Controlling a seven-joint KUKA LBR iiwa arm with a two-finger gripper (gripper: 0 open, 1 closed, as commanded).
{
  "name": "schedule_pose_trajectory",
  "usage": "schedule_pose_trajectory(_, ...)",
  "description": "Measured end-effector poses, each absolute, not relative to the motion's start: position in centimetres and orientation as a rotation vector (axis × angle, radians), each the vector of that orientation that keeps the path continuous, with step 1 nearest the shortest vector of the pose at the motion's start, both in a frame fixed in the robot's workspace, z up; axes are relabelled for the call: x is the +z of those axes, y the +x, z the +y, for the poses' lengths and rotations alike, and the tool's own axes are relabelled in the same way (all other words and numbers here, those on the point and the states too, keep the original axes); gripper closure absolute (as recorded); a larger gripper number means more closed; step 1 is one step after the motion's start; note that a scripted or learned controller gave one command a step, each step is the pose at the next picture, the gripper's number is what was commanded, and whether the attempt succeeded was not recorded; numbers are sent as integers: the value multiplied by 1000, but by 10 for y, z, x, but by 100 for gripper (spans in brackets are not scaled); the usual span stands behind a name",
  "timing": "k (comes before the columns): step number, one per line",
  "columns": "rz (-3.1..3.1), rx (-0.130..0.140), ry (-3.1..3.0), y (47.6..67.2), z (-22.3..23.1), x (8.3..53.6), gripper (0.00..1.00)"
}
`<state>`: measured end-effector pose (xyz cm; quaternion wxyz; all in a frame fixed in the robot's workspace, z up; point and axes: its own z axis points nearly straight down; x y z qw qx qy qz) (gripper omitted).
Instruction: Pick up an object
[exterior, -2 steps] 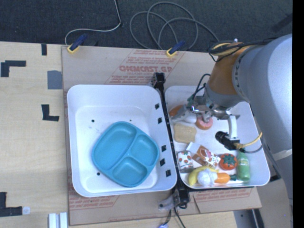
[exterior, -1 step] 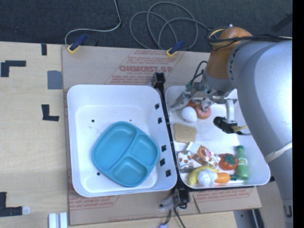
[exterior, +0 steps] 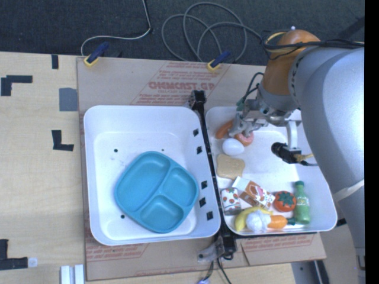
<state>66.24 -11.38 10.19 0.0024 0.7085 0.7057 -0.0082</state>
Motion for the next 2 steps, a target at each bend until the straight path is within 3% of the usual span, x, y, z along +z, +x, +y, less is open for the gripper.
schedule_pose_trajectory(1,2225,1,2220,598,-65,188,100)
schedule_pose_trajectory(2,2227,-3,2219,579,-23,184,100)
